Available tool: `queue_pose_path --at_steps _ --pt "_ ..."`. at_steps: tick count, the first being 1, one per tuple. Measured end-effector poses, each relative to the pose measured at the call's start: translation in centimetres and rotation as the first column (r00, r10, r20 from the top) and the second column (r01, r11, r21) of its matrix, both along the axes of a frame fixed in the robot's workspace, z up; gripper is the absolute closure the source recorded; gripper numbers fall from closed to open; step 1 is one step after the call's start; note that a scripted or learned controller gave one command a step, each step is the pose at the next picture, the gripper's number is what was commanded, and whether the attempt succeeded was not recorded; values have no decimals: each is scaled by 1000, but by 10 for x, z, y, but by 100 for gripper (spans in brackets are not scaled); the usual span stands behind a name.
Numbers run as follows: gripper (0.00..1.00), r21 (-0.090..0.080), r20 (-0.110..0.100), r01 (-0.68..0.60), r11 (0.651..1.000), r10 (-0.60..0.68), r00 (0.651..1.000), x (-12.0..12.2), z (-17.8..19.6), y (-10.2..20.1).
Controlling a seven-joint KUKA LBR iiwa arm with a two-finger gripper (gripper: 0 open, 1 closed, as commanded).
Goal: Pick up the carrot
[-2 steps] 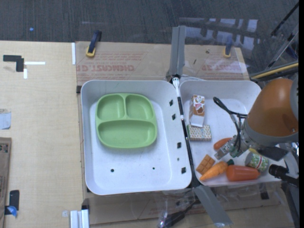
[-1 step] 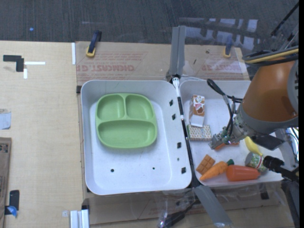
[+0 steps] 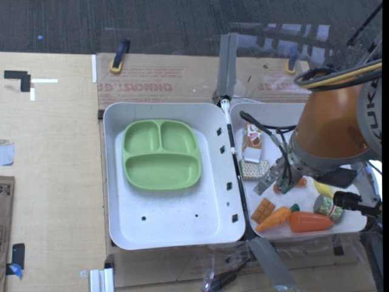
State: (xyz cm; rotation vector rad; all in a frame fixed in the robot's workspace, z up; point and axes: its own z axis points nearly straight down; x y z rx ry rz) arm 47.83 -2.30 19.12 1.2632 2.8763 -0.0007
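Observation:
The carrot (image 3: 275,217) is small and orange with a green top. It lies near the front edge of the right bin (image 3: 267,110), pointing to the lower left. My gripper (image 3: 273,182) hangs under the orange band of the arm (image 3: 331,126), a little above and behind the carrot and apart from it. A small red-orange piece (image 3: 282,188) shows just beside the gripper. The arm's bulk hides much of the right bin's middle and right side.
A longer red-orange vegetable (image 3: 310,222) lies right of the carrot, a brown waffle piece (image 3: 262,210) left of it. A snack packet (image 3: 253,143), a pale block (image 3: 252,169), a yellow item (image 3: 323,188) and a small can (image 3: 329,207) share that bin. The left bin (image 3: 115,181) holds a green divided plate (image 3: 161,154).

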Motion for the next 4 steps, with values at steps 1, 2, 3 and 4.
queue_pose_path --at_steps 1,2,3,4 --pt "100 0 -1 -275 962 275 962 -1 0 61" --pt "100 -2 -2 329 944 -329 944 -1 -1 93" --pt "100 -5 -1 635 773 -635 773 -1 3 156" --pt "100 -7 2 881 473 -881 473 -2 -31 233"
